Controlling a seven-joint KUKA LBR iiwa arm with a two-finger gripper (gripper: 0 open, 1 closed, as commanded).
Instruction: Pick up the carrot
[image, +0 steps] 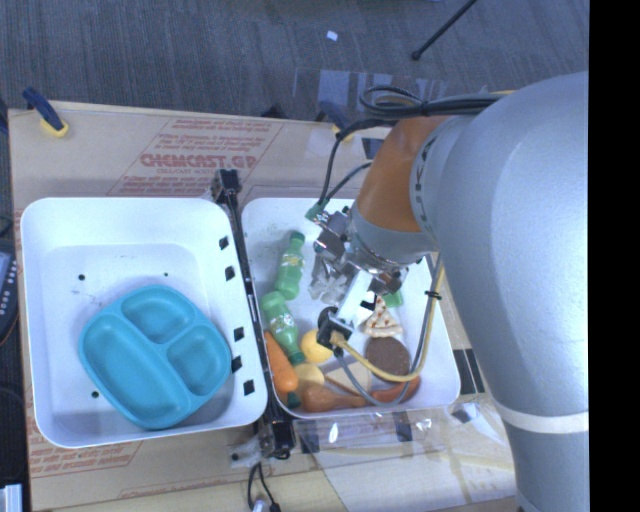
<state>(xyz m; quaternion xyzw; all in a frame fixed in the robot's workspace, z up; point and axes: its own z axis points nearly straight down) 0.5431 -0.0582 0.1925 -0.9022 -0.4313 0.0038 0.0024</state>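
The carrot (281, 366) is orange and lies along the left wall of the right bin (262, 222), near its front corner. My gripper (331, 288) hangs over the middle of that bin, up and to the right of the carrot and apart from it. The wrist and cables hide the bin floor just under the gripper. I see nothing held in it.
Around the carrot lie two green bottles (290, 262), a yellow lemon (315, 348), a pizza slice (381, 322), a brown round piece (388, 357) and a reddish-brown sausage (335, 399). A blue divided plate (155, 356) sits in the left bin (40, 240).
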